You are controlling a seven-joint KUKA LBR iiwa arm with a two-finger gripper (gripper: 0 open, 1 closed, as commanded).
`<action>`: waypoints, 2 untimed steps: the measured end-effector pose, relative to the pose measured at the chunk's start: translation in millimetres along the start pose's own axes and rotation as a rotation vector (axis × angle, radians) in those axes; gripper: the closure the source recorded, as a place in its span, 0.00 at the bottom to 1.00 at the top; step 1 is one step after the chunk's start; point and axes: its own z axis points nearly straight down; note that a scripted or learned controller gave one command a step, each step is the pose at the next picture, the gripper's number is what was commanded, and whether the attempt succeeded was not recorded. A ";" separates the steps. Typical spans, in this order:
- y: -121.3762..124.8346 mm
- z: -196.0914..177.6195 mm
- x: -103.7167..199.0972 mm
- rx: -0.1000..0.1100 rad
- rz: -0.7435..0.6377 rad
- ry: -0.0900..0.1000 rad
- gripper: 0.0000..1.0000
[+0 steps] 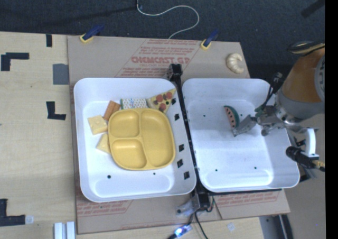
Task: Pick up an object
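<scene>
A small watermelon slice (231, 116), red with a green rind, lies in the upper middle of the right white bin (232, 174). My gripper (246, 125) reaches in from the right, low over that bin's floor. Its tip sits just right of and below the slice, very close to it or touching it. The slice rests on the bin floor, and nothing is visibly held.
The left bin (92, 180) holds a yellow divided plate (141, 138), tan cracker pieces (97, 125), a brown piece (111, 109) and a pizza slice (163, 99) along its far side. A beige lump (236, 62) sits on the cardboard behind the right bin.
</scene>
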 end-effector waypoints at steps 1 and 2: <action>0.2 47.3 0.7 -0.004 0.000 -0.002 0.00; 1.4 34.0 0.4 -0.008 0.000 -0.003 1.00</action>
